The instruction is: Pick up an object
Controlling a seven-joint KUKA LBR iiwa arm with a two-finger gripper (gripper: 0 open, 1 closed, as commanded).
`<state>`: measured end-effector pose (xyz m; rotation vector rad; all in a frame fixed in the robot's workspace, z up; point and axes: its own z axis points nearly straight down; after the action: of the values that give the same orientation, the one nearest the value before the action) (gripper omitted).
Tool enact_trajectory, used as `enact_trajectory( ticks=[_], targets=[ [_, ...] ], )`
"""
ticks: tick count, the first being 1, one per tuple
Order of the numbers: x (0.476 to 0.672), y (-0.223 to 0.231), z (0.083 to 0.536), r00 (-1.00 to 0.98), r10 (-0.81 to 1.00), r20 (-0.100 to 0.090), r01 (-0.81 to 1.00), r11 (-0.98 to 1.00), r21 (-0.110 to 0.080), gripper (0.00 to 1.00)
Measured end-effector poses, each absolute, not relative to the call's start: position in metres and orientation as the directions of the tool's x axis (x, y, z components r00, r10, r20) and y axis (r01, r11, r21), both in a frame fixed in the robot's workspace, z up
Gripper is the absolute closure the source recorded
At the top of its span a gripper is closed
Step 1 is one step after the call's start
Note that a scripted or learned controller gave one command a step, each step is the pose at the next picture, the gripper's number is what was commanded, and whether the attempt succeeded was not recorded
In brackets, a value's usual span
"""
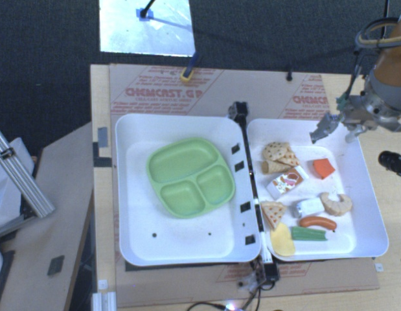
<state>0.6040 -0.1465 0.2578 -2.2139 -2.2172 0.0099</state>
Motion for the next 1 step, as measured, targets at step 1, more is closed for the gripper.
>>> enact_trajectory(
  ticks=[1],
  targets=[
    [0.6059,-0.1460,0.2652,-0.004,1.000,0.000,1.000,0.004,0.001,0.00]
  ],
)
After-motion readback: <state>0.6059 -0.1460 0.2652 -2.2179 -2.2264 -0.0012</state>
